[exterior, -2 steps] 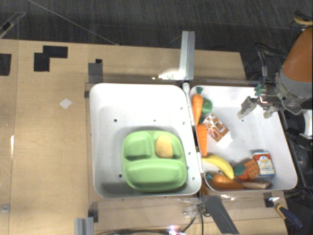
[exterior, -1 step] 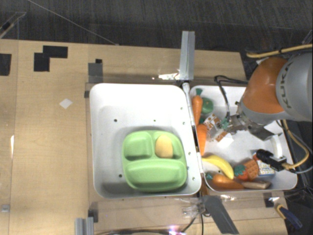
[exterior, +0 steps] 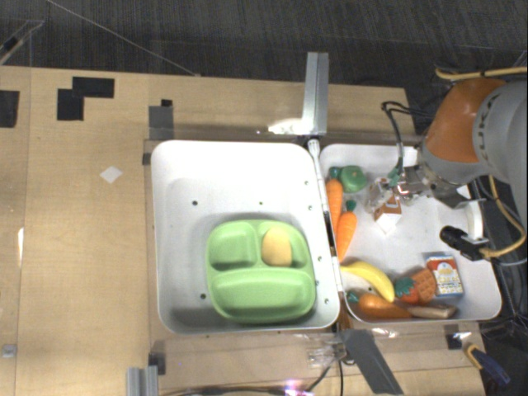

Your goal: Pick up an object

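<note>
Clutter of toy food in the right white bin (exterior: pixel 487 304), with a small brown-and-white piece (exterior: pixel 386 211) lying on the bin floor directly below the fingers (exterior: pixel 396 190), close against their tips. Whether spread, pressed together or pinching that piece: cannot tell from this slant, contact unclear. Just left of the fingers, a green toy vegetable (exterior: pixel 353 177) and an upright carrot (exterior: pixel 333 198) along the bin's left wall; a second carrot (exterior: pixel 345 233) slightly lower, touching the first. Well away from the fingers toward the near wall, a banana (exterior: pixel 370 277), an orange-red rounded piece (exterior: pixel 379 305) under it, a brown stick (exterior: pixel 429 310), a small red-and-green item (exterior: pixel 404 287), an orange waffle-like square (exterior: pixel 423 280) and a little printed carton (exterior: pixel 446 274), all bunched together. Far left of the fingers, across the divider, the left bin (exterior: pixel 190 180) holding a green divided plate (exterior: pixel 256 295) with a yellow rounded fruit (exterior: pixel 277 246) in its upper right compartment. Pale wooden bench (exterior: pixel 82 246) beneath both.
</note>
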### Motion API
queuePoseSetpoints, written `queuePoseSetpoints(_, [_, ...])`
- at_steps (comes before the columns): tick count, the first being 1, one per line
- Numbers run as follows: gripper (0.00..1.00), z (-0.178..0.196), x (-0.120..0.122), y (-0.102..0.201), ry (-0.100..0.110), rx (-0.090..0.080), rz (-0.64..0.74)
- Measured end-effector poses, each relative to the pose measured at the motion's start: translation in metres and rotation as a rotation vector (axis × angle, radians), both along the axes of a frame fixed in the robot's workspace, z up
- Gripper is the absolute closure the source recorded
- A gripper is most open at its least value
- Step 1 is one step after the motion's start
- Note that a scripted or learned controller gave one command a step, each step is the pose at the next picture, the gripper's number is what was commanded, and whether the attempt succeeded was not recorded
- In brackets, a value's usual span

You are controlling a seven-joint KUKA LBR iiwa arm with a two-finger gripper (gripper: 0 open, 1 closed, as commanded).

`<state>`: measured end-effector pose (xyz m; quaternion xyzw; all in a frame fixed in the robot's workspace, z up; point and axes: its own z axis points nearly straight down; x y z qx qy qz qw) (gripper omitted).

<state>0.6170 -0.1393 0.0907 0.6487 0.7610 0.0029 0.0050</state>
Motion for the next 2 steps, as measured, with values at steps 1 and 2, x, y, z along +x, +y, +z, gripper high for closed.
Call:
queuePoseSetpoints(1, [1.00,0.014,0.003,0.003,-0.007,0.002,0.004])
queuePoseSetpoints(2, [1.00,0.104,0.030,0.072,0.004,0.003,-0.059])
